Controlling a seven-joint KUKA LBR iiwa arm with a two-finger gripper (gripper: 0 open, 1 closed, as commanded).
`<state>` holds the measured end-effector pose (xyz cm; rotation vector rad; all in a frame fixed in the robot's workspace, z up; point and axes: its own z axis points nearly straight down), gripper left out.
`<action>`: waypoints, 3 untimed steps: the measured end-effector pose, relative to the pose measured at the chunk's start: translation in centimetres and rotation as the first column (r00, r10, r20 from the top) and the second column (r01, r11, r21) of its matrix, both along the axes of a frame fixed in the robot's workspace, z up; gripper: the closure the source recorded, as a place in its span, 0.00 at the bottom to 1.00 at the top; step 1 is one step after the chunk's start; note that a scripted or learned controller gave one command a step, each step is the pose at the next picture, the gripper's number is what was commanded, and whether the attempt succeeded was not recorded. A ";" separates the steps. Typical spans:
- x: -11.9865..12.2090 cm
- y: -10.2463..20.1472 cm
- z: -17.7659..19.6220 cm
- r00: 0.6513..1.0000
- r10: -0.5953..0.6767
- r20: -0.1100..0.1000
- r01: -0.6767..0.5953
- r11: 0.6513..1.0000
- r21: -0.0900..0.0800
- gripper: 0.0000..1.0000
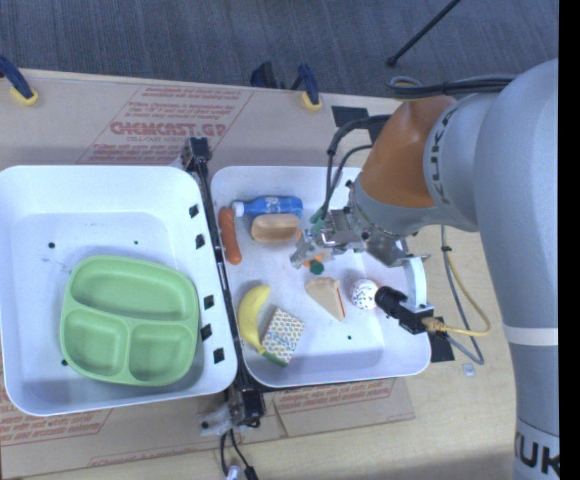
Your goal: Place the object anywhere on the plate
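Observation:
A light green divided plate [128,320] lies in the left white bin [30,198]. The right bin [390,353] holds several objects: a blue bottle [270,206], a bread bun [276,229], an orange sausage-like stick [230,236], a banana [251,317], a small patterned box [283,334], a pale wedge [325,296] and a white ball [363,293]. My gripper [310,253] hangs low over the middle of the right bin, just right of the bun and above the wedge. A tiny green spot shows at its tip.
The grey arm with its orange band [405,163] covers the right bin's far right side. A black divider with clips [210,258] runs between the bins. Cardboard [160,118] lies under both bins, held by blue and yellow clamps [308,86].

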<state>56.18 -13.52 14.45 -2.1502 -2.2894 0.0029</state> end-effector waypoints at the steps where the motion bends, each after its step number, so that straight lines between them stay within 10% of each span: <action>1: -2.8 7.7 4.7 0.986 -0.166 -0.003 0.166 0.986 0.001 1.00; 3: -8.0 23.1 6.7 0.995 0.100 -0.005 -0.100 0.995 0.002 1.00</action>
